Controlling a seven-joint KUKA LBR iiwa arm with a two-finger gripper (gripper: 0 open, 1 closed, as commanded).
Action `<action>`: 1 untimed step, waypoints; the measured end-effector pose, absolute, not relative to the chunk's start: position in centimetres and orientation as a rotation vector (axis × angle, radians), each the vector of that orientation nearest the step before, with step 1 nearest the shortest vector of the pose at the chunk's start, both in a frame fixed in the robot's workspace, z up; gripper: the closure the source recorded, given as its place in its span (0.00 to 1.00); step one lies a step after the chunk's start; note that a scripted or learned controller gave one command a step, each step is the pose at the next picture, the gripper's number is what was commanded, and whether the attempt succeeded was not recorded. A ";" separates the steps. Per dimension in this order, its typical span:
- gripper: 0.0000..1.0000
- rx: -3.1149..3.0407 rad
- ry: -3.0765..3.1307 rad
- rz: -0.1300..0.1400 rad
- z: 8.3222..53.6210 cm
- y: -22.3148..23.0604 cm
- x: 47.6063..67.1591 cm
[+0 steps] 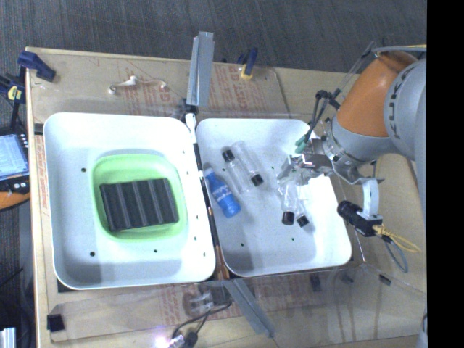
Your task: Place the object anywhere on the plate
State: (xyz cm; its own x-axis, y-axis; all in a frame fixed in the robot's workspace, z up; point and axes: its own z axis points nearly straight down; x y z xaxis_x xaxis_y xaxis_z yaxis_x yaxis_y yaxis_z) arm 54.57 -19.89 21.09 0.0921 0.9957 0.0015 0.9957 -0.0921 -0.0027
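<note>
A green plate [135, 164] lies in the left bin [64, 216], and a dark ribbed rectangular piece [138, 203] rests on it. In the right bin [268, 256] lie a blue bottle [222, 193], a clear bottle [243, 164] with black caps, and more clear bottles [291, 198] with black caps near the right wall. My gripper [296, 170] hangs low over that right-hand cluster, at its upper end. Glare and the transparent plastic hide what, if anything, it has.
A grey metal bar [199, 67] stands at the back between the bins. Blue clamps [248, 60] hold the cardboard-covered bench. A black and yellow fitting [362, 220] hangs off the arm past the right bin's right rim.
</note>
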 end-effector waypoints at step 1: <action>0.00 -2.319 -2.115 0.001 21.1 -19.9 54.6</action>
